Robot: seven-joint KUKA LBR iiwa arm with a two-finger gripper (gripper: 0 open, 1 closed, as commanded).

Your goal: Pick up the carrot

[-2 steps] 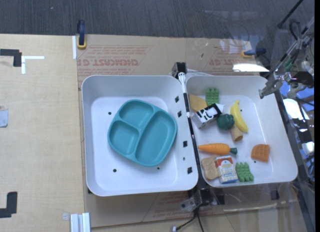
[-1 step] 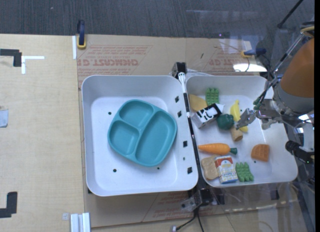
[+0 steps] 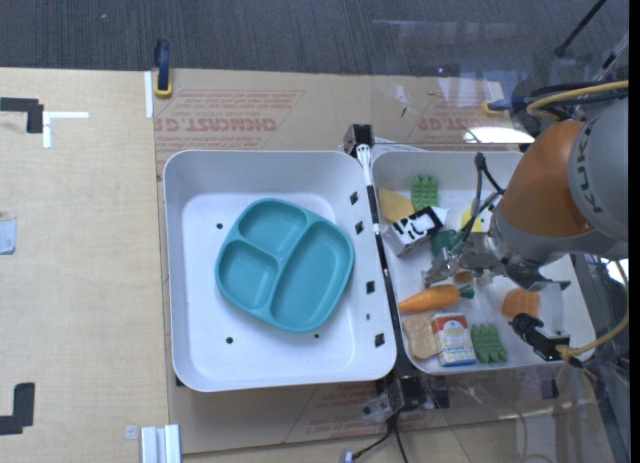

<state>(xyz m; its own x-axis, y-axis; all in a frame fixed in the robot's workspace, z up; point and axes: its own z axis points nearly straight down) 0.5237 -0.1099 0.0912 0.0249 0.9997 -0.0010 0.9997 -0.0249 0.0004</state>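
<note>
Right bin, white, shallow: holds the carrot, orange, lying roughly level near the bin's left wall, just above a tan slice of bread and a small red-and-white carton. Also in this bin: a green studded block at the top, a yellow piece beside it, a black-and-white item, a second green block at the lower edge, and an orange lump to the right. Gripper: poised directly above the carrot, close to it; whether its jaws are parted or closed cannot be told. Left bin: contains one teal divided plate, three compartments, set at a slant.
</note>
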